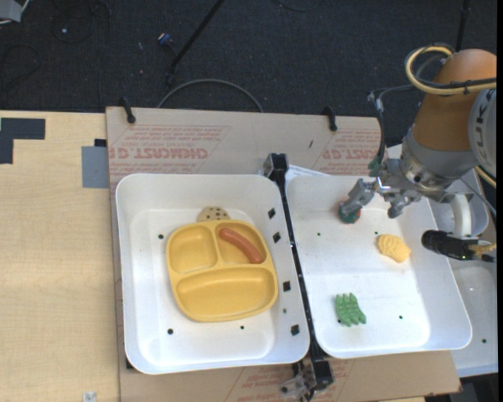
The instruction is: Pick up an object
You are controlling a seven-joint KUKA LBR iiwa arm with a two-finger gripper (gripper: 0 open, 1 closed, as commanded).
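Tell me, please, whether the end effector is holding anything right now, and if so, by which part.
It cannot be told. The end effector sits low in the right bin, one finger at a small dark green object, but no grip shows.

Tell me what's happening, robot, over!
Gripper open, low over right bin. Dark green thing at one fingertip, not held. Nothing in the way.

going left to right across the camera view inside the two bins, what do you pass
yellow divided plate → sausage lying in the plate's upper right compartment → green toy → dark green object at the gripper → yellow toy
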